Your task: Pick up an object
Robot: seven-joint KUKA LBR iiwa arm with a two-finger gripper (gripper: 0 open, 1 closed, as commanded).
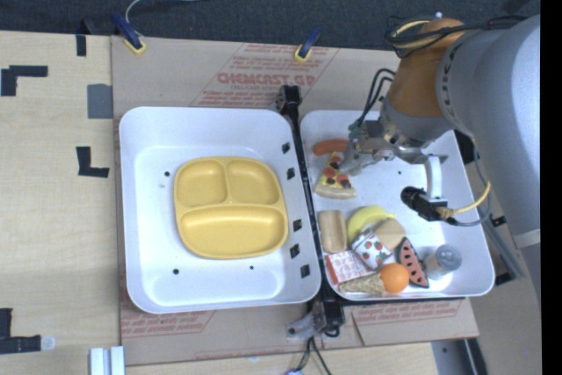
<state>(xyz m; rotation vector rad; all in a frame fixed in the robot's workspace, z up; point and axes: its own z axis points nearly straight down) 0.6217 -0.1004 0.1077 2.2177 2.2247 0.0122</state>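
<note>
Gripper (344, 161) down low in the right bin (465, 277), just above the pizza slice (335, 183) and just below the hot dog (330, 146), apparently lined up to take one of those two. Fingers too dark and too small against the wrist to tell whether spread or pinching. Pizza slice lying flat near the bin's left wall: small toy wedge, yellow with red spots, crust toward the camera. Clustered below it along the bin's near edge: bread roll (331, 230), banana (371, 219), watermelon slice (413, 261), orange (395, 278). Yellow divided plate (232, 207) in the left bin (145, 189), well apart from the gripper.
</note>
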